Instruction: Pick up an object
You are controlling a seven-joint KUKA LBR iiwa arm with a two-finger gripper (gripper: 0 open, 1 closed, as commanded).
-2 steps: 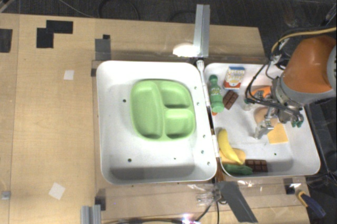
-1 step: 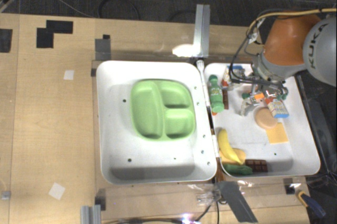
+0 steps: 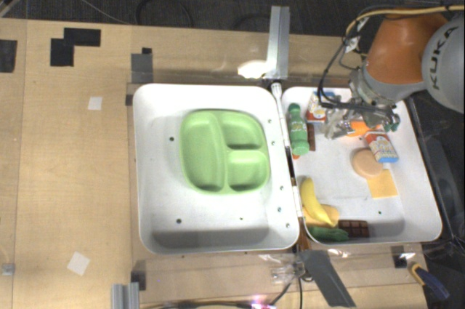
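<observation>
My gripper (image 3: 341, 123) hangs low over the back part of the right bin (image 3: 418, 209), under the orange wrist band. Right beneath and beside it lie an orange piece (image 3: 359, 129), a small red-and-white carton (image 3: 315, 111) and a brown bar (image 3: 311, 138). Nothing shows clearly between the fingers. A green bottle (image 3: 296, 129) lies along the bin's left wall. A small labelled can (image 3: 383, 147), a tan round bun (image 3: 367, 163) and a yellow cheese slice (image 3: 383, 185) sit to the gripper's front right.
A banana (image 3: 314, 203), a green vegetable (image 3: 327, 233) and a chocolate bar (image 3: 354, 229) lie at the right bin's front left. The left bin (image 3: 149, 155) holds a green divided plate (image 3: 221, 150). A metal post (image 3: 278, 42) stands behind the bins.
</observation>
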